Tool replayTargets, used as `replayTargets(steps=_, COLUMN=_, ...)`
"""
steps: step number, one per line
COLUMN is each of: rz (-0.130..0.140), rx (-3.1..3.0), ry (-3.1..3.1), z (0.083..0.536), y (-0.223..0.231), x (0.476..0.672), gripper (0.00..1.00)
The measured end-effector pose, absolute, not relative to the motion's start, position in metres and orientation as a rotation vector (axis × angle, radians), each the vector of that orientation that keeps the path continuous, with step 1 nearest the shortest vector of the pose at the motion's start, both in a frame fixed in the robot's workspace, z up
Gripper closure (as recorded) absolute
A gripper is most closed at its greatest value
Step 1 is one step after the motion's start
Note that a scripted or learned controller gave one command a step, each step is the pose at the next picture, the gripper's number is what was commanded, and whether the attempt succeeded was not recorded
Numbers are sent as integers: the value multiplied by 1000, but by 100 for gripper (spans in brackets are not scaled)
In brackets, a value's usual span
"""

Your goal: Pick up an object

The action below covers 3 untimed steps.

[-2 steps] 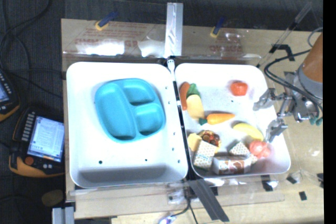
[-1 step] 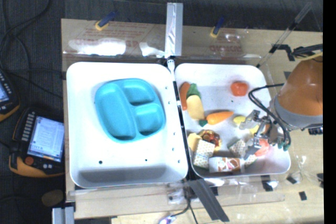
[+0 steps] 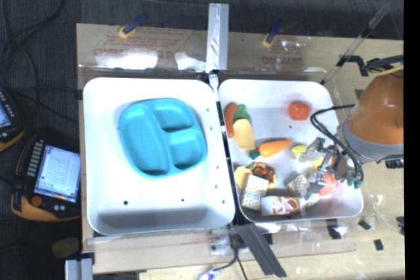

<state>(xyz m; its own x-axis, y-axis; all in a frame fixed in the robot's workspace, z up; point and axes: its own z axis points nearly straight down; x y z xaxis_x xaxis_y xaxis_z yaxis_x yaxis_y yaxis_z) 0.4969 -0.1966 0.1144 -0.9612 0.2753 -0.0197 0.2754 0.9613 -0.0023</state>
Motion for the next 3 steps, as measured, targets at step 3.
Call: replayTargets(steps=3, rz=-7, rx=1406, ry=2807, z=130, y=-130, x=622, gripper=0)
